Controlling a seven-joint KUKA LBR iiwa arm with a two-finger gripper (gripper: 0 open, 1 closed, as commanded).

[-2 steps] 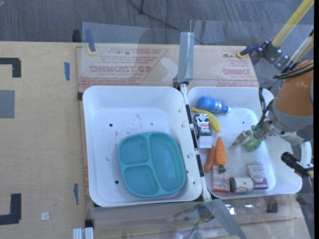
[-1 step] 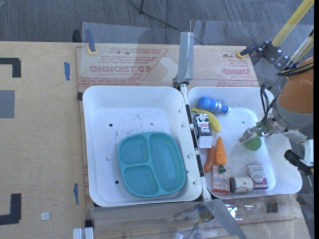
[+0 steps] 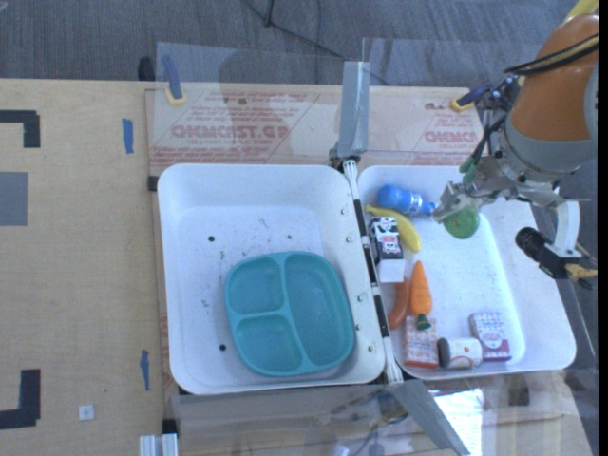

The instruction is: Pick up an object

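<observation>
From above, the end effector (image 3: 456,207) hangs over the right bin's (image 3: 532,350) far end, right at a green ball (image 3: 463,223) (probably its target); whether it grips the ball, I cannot tell. The left bin (image 3: 190,207) holds a teal tray (image 3: 285,313).
</observation>
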